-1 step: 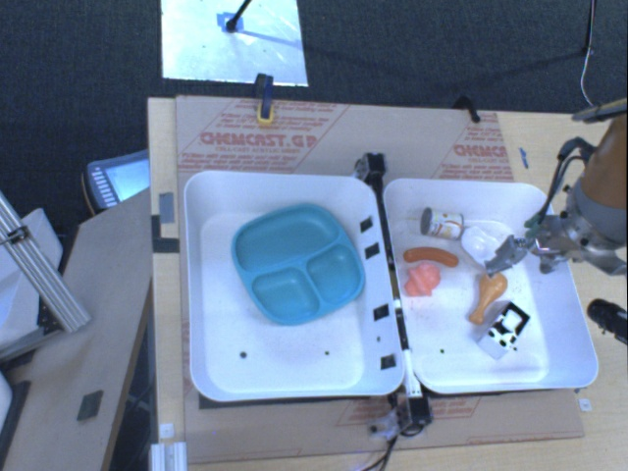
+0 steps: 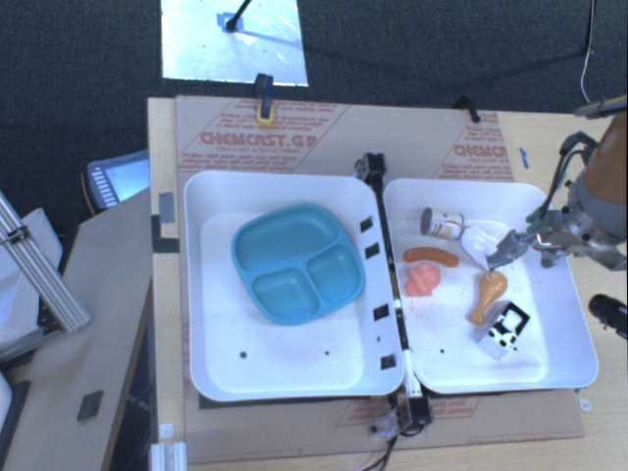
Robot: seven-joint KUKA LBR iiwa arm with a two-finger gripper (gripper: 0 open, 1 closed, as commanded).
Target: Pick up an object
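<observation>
My gripper [image 2: 503,249] hangs over the right side of the right bin [image 2: 564,361], reaching in from the right edge. It is just above the orange drumstick-shaped toy [image 2: 487,295] and beside a white rounded object [image 2: 480,236]. Further left in the same bin lie a small can [image 2: 444,225] on its side, an orange-red sausage [image 2: 430,256] and a pink lump [image 2: 424,280]. A white block with black markings [image 2: 504,330] lies toward the bin's front. I see nothing lifted off the bin floor.
The left bin [image 2: 211,361] holds a blue divided plate [image 2: 297,262]. A ridge with black clips [image 2: 385,263] separates the two bins. The arm's grey body [image 2: 599,214] stands over the right bin's right rim.
</observation>
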